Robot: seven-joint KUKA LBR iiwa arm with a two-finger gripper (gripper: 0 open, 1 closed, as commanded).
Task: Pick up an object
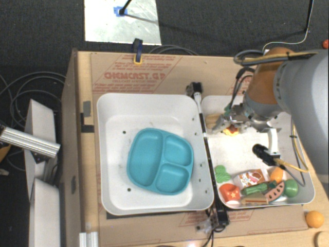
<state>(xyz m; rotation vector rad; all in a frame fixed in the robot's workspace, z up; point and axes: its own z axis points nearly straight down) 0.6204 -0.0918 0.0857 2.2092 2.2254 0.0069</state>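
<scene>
My gripper (232,123) hangs low over the far left part of the right bin (234,153), close to the wall between the bins. Just beneath it lies a small yellow and red toy (231,131), partly covered by the gripper's metal parts; whether it is touched or held is unclear. Several toy foods are heaped in the bin's near corner: a green leafy piece (222,174), a red piece (230,193), a printed snack pack (250,178), an orange piece (276,174), a green cucumber (257,189) and a green ball (291,188).
The left bin (118,112) holds a blue divided plate (160,161). The grey arm (300,91) with its orange band covers the right bin's far right side. A black fitting (264,154) and a yellow cable hang near the right wall. An orange ball (313,218) lies outside the bin.
</scene>
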